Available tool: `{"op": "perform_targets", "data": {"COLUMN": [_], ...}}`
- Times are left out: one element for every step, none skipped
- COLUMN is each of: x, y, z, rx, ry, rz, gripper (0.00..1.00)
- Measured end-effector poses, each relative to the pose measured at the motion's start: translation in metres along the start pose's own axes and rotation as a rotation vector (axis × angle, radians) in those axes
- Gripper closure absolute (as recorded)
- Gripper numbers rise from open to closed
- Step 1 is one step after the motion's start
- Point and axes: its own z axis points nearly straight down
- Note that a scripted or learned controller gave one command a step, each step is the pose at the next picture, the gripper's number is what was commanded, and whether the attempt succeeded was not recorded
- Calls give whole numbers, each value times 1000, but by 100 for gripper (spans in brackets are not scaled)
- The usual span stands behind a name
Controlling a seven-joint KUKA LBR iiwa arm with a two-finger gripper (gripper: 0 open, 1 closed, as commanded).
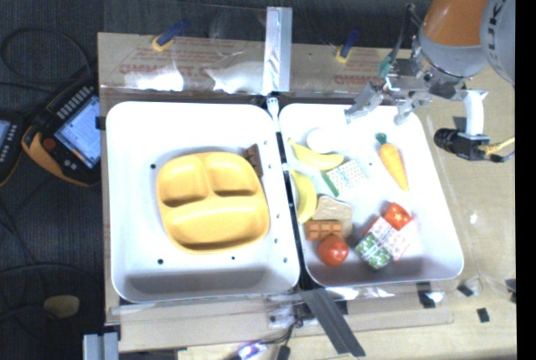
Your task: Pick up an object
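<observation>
My gripper (383, 105) hangs over the back edge of the right bin (448, 241), open, with nothing between its fingers. Below it in that bin lie an orange carrot (394, 165), two bananas (316, 156), a white round piece (321, 138), a green-and-white packet (346, 177), a slice of toast (333, 208), a waffle (325, 228), a red tomato (333, 250) and a red-and-green carton (385, 238). The carrot is the closest of them, just in front of the gripper.
The left bin (126, 266) holds a yellow compartment tray (213, 199) and a small brown piece (254, 156) by the divider. A clear sheet with clips (172, 33) stands behind the bins. A handheld pendant (71, 132) lies off the bench at left.
</observation>
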Motion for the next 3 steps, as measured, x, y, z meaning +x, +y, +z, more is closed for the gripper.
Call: {"op": "perform_targets", "data": {"x": [12, 13, 13], "y": [1, 1, 1], "z": [166, 160, 160], "rx": [-2, 3, 3], "ry": [-3, 1, 1], "rz": [-76, -77, -77], "gripper": [0, 100, 0]}}
